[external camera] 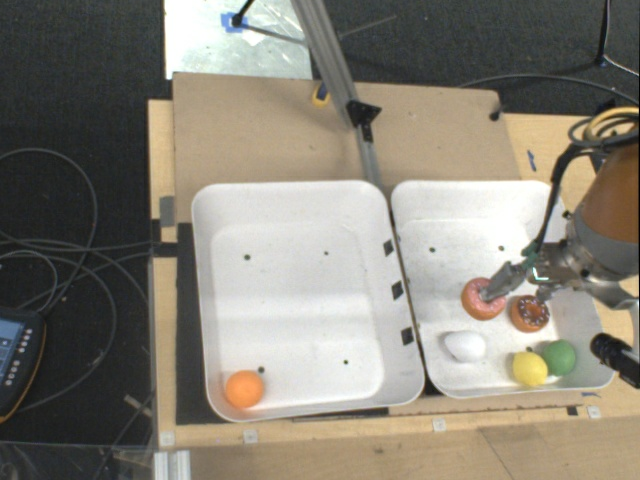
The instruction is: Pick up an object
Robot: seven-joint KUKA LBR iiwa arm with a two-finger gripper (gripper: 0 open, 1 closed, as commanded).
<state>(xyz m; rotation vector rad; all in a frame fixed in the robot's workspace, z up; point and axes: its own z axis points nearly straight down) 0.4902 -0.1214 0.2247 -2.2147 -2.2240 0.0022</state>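
In the right bin [450,218] lie a pink-frosted donut [480,303], a brown sprinkled donut [529,314], a white egg-shaped object [465,346], a yellow lemon [530,368] and a green ball [560,357]. An orange ball [244,389] sits in the near left corner of the left bin [290,218]. My gripper [497,286] reaches in from the right and is down on the pink donut, its dark fingertips at the donut's top. The donut's far side is partly covered by them.
A grey metal pole [330,58] slants across the back of the bench above the bins. Black clips [397,290] mark the divide between the two bins. Cables and a handheld pendant [15,353] lie on the floor at the left.
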